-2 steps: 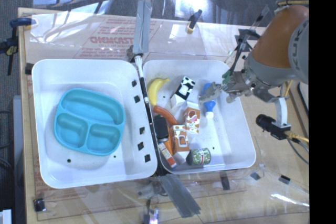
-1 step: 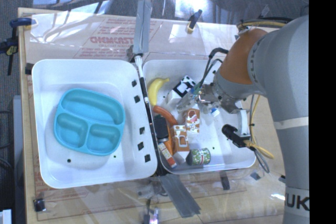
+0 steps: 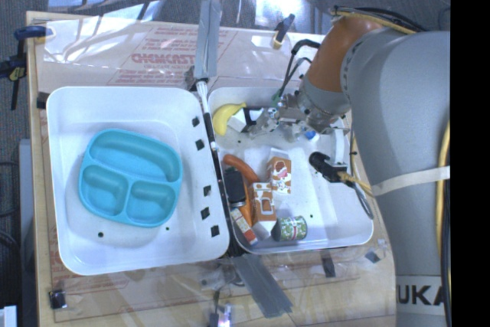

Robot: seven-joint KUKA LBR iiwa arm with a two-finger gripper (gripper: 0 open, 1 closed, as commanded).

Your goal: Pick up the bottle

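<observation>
Bottle (image 3: 241, 225): slim, cylindrical, beside round can (image 3: 289, 229).

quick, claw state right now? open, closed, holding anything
Claw: cannot be told; it sits low at the far end of the right bin, near the banana.

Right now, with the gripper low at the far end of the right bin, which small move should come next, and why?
Probably lift slightly and re-aim. The gripper sits beside the banana, and I cannot pick out a bottle beneath it; the carton and green can lie nearer the camera.
</observation>
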